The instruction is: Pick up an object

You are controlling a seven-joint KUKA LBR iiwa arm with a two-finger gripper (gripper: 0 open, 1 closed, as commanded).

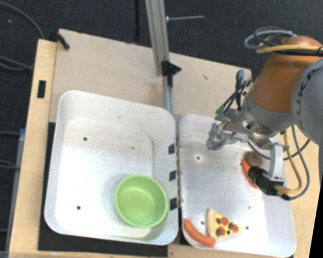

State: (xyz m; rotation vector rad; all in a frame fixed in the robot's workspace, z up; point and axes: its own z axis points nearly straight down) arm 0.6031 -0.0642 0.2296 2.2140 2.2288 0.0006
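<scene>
The right bin (268, 227) holds a toy pizza slice (220, 224) and a red-orange sausage (197, 232) near its front edge. A small orange object (247, 166) lies at the bin's right side, partly hidden under the arm's white bracket and black cabling. My gripper (215, 138) hangs low over the back left part of the right bin, well away from the pizza slice and sausage. Whether it touches the bin floor cannot be made out. A green bowl (141, 200) sits upright in the left bin (85, 143), near its front right corner.
A slanted aluminium pole (160, 32) with a black clamp comes down to the back edge between the two bins. Black clips sit along the shared wall (174, 171). The arm's grey and orange body (282, 78) overhangs the right bin's back.
</scene>
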